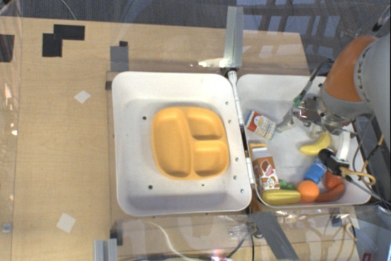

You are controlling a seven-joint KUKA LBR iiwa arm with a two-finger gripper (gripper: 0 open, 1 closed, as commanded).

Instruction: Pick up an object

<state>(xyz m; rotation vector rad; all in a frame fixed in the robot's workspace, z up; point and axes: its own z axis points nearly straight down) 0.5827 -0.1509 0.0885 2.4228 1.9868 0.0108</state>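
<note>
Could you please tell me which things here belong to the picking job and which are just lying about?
Belonging to the job: pincer, right bin, and its pickable contents, namely carton, banana, orange, brown box.
Just lying about: left bin, yellow plate in it, black tape on the bench.

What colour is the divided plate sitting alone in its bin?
The divided plate is plain yellow-orange, clearest in the camera view.
</note>
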